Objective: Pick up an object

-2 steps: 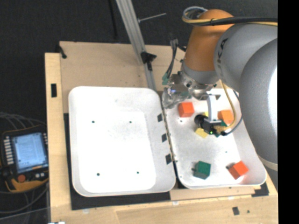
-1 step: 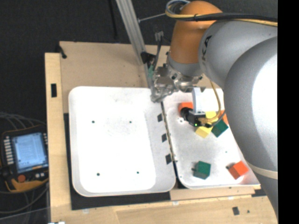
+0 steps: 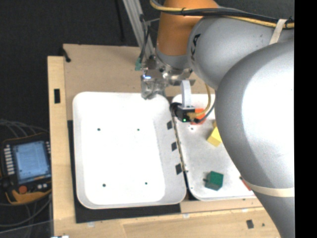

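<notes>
Claw hangs over the left bin's top edge, grip unclear; the arm hides much of the right bin, where a yellow block and green block lie.

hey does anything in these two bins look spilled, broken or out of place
Nothing stands out. A green block and a yellow block lie loose in the right bin, apart from each other. The pincer sits at the left bin's far rim.

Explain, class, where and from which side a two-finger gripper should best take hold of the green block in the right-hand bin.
Probably from straight above, closing on two opposite side faces of the green block. It looks boxy with flat sides and lies alone on the floor of the right bin, apart from the yellow piece, so the fingers have room on each side.
</notes>
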